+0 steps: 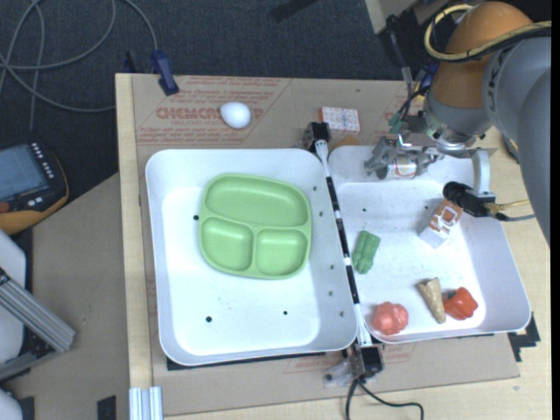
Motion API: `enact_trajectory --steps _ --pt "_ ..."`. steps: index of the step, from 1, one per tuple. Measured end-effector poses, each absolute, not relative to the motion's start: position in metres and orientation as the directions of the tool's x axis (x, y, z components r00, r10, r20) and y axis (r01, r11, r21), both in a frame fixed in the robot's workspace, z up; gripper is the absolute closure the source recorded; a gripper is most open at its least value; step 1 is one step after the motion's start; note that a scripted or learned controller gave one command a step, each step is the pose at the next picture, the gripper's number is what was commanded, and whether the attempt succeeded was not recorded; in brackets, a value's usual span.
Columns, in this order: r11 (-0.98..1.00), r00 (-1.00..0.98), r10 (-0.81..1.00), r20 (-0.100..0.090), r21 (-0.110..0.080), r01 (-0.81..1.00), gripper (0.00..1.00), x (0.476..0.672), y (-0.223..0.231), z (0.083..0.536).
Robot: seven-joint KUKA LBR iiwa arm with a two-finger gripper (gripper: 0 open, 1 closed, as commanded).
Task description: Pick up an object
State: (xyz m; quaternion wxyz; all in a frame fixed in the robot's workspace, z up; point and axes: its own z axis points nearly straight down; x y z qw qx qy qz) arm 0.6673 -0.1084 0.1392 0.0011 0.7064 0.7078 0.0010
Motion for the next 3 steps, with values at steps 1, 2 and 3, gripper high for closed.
enact_trajectory --steps 1,2,3 --pt "0.002 -0.002 1.000 0.001 0.000 1.000 1.00 0.643 -0.058 0.185" --pt "0.002 -0.002 1.000 0.000 0.002 1.000 1.00 0.648 -0.047 0.195" --pt "0.001 -0.001 1.000 0.001 -0.002 1.000 1.00 0.610 -0.018 0.197"
